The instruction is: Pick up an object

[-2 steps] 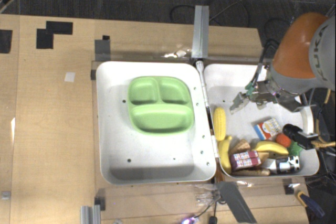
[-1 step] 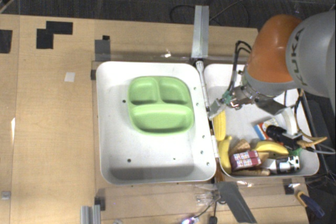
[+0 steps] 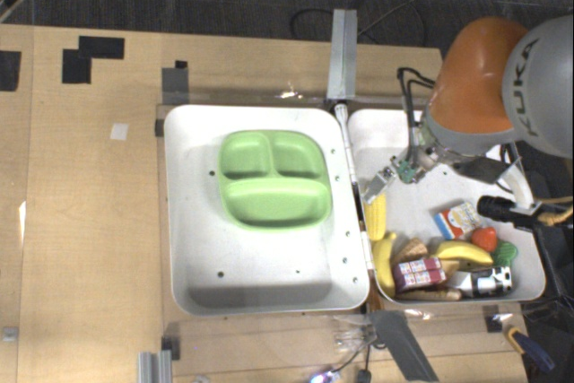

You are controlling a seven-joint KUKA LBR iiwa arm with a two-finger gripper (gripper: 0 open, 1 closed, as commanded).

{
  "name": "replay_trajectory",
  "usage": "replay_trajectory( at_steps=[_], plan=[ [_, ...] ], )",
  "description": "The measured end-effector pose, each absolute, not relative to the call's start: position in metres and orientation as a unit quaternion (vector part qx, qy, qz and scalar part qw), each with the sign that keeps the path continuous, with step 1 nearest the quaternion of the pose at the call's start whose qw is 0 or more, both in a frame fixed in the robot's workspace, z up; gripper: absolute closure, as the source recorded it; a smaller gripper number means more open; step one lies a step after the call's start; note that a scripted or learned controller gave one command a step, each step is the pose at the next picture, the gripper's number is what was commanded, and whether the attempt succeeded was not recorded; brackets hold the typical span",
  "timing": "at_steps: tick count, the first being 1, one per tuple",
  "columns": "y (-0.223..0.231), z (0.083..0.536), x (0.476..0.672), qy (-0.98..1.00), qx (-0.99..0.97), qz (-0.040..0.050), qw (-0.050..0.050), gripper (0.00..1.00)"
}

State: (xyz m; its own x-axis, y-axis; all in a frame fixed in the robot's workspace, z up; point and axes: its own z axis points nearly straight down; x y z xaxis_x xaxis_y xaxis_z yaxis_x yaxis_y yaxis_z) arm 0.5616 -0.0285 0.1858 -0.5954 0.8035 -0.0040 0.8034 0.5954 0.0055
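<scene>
The gripper [image 3: 387, 178] hangs low at the left wall of the right bin [image 3: 387, 126], centre-right of the frame; whether its jaws are open or closed cannot be told. The candidates crowd the bin's lower corner: a banana [image 3: 466, 254], a snack box [image 3: 418, 274], a corn cob [image 3: 377, 220]. Descending here risks striking the wall or closing on nothing.

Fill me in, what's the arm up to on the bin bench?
The KUKA arm reaches in over the right bin, its gripper low near the bin's left wall, above the pile. Nothing is visibly between its fingers. The objects sit bunched at the bin's near end: two bananas, a tomato, a small carton and a snack box. The left bin holds a green divided plate.
</scene>
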Motion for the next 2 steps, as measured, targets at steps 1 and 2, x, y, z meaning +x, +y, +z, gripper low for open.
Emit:
replay_trajectory(
  at_steps=[1,2],
  plan=[
    [-0.095,0.117,0.569,0.855,0.518,0.0011,0.002,0.00],
    [-0.120,0.090,0.619,0.805,0.594,0.0030,0.005,0.00]
  ],
)
